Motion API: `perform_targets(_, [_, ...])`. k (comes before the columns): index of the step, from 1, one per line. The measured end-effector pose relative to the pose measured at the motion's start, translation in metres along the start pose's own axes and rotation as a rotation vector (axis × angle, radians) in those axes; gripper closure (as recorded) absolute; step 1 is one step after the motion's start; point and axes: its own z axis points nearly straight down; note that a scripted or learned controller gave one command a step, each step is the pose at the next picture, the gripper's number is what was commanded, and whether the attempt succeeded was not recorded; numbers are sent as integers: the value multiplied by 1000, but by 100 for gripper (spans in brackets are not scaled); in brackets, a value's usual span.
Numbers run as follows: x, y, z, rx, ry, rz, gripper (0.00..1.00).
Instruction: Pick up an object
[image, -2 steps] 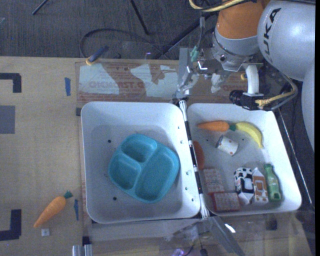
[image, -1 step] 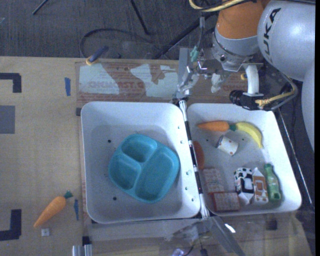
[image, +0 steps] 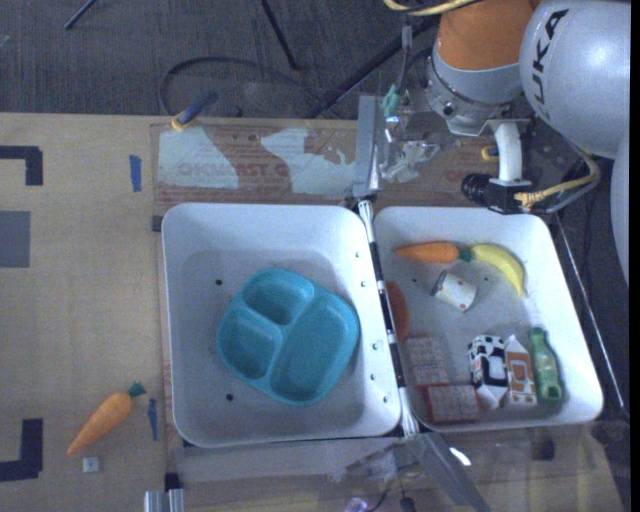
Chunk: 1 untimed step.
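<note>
My gripper (image: 403, 152) hangs over the bench just beyond the far edge of the two bins, near where they meet, with nothing visibly held. In the right bin (image: 585, 375) lie an orange carrot (image: 428, 252), a yellow banana (image: 503, 266) and a small white cup (image: 455, 290) on its side. Nearer the front are a black-and-white patterned item (image: 488, 362), a small carton (image: 518, 373), a green bottle (image: 545, 365) and two pinkish waffle squares (image: 428, 360). An orange-red piece (image: 398, 308) rests against that bin's left wall.
The left bin (image: 190, 250) holds a blue divided plate (image: 288, 335). A second toy carrot (image: 100, 420) lies on the wooden bench at the front left, outside the bins. Blue tape marks and black corner marks dot the bench.
</note>
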Motion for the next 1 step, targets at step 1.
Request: perform_targets(1, [78,4,51,12,1,293,100])
